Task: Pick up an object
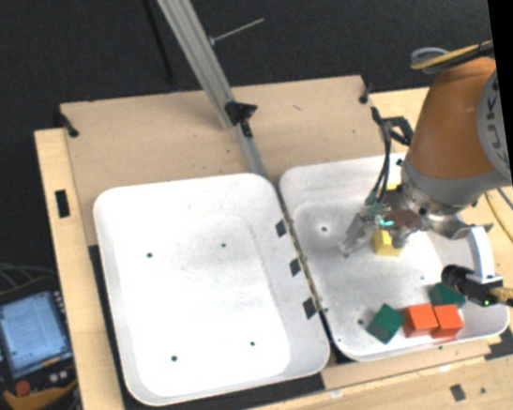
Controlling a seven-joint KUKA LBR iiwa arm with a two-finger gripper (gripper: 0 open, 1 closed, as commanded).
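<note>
Over the right bin (325, 190), hand (374, 235) beside yellow block (387, 244), finger spread unclear

Bins (181, 210) – smooth white plastic; bench (224, 109) – matt wood board.

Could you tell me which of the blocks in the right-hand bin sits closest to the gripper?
The yellow block, right at the gripper. The green block, the two orange blocks and a darker green one all lie along the bin's near edge.
</note>
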